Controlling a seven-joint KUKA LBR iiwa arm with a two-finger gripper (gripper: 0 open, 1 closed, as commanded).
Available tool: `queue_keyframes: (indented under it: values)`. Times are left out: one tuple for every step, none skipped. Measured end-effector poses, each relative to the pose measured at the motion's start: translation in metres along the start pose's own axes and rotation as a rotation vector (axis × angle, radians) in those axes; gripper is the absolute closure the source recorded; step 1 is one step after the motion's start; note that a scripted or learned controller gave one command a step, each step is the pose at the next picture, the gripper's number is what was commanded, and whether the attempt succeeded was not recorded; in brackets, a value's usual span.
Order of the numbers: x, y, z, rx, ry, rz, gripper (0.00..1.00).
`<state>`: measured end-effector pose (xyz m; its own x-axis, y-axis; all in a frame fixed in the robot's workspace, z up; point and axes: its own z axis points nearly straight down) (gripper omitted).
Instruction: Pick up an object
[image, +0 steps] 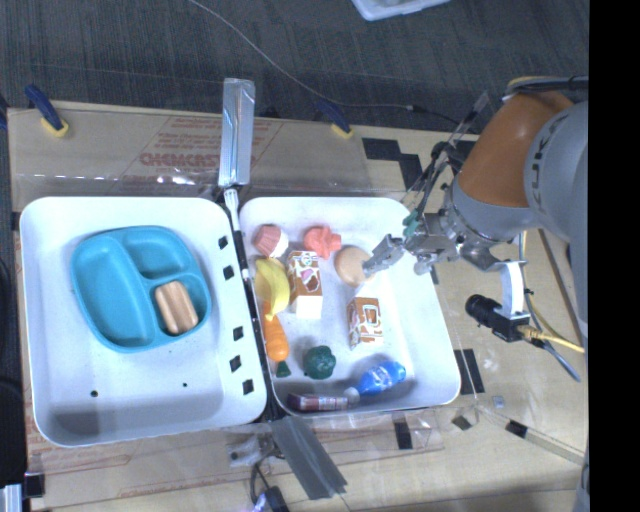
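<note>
White bins, two, side by side on a tan table (540, 400).

Left bin (60, 400): one blue divided plate (120, 290); a tan-orange hot dog bun (176, 307) lies in its lower right compartment.

Right bin (425, 330), contents:
- pink round piece (267, 239), top left; kind hard to make out.
- pink-red lumpy piece (322, 241), beside it.
- tan round bread roll (350, 265), right of centre.
- yellow banana (271, 284), along the left wall.
- brown-and-white carton (305, 273), touching the banana; label unreadable.
- white block (307, 305), just below that carton.
- orange carrot (276, 340), below the banana.
- brown-and-white packet (366, 322), centre.
- dark green piece (319, 362), lower centre; shape unclear.
- blue bottle (380, 378), lying on its side.
- dark red tube (318, 402), against the bottom wall, partly shaded.

Gripper (385, 255): grey jaws, over the right bin's upper right, tips just beside the bread roll. Gap between jaws too blurred to judge; cannot tell whether wide or narrow. Nothing seen between them.

Arm: grey with orange band (505, 150), cut off at the right edge.
</note>
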<state>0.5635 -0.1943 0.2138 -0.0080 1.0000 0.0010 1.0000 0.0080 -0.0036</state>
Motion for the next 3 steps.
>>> queue_keyframes:
  values:
    - [0.0042,0.0134,0.1213,-0.004,-0.001,-0.152,0.0]
    - [0.0043,0.0129,0.1123,0.0,-0.001,-0.156,1.0]
    - [0.0041,0.0128,0.1123,0.0,-0.001,-0.156,0.0]
